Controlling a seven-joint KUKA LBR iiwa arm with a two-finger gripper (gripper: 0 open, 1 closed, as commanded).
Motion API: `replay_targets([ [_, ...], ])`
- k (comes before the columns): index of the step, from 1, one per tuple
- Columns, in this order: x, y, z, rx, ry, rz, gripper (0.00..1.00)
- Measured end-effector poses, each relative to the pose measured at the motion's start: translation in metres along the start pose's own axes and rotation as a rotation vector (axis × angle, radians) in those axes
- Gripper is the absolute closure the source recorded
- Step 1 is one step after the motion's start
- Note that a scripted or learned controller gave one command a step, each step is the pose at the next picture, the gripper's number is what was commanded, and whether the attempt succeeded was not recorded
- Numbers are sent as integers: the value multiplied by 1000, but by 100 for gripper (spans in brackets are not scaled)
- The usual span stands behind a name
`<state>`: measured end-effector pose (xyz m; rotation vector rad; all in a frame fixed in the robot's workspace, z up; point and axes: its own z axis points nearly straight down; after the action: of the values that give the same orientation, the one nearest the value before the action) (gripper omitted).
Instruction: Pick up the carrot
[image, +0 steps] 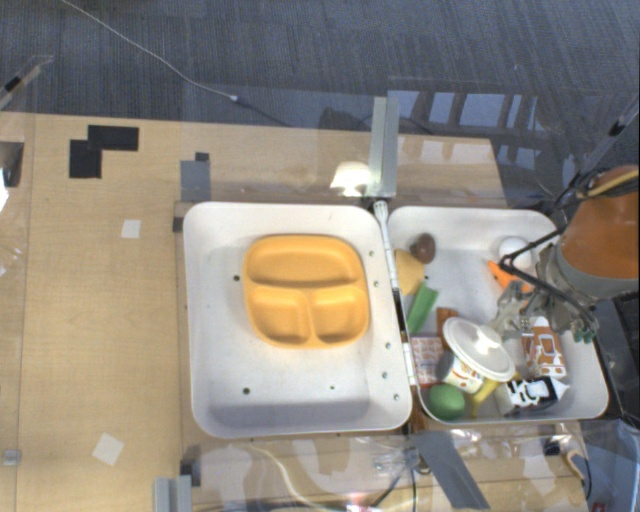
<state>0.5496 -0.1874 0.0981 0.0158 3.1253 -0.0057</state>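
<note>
A small orange piece of the carrot (497, 271) shows in the right bin (468, 226), near its far right side; the rest is hidden under cables and the gripper. My gripper (522, 312) hangs low in the right bin, just in front of and to the right of that orange tip. The arm's orange band (603, 232) sits above it at the view's right edge. Nothing can be seen held in the gripper.
The left bin (215, 300) holds a yellow divided tray (304, 288). In the right bin lie a brown ball (424, 246), a yellow wedge (405, 270), a green stick (421, 306), a tipped yogurt cup (474, 356), a green lime (447, 402) and a brown carton (545, 350).
</note>
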Motion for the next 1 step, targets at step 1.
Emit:
replay_targets([
  [1,-58,-17,-10,-1,4,148,100],
])
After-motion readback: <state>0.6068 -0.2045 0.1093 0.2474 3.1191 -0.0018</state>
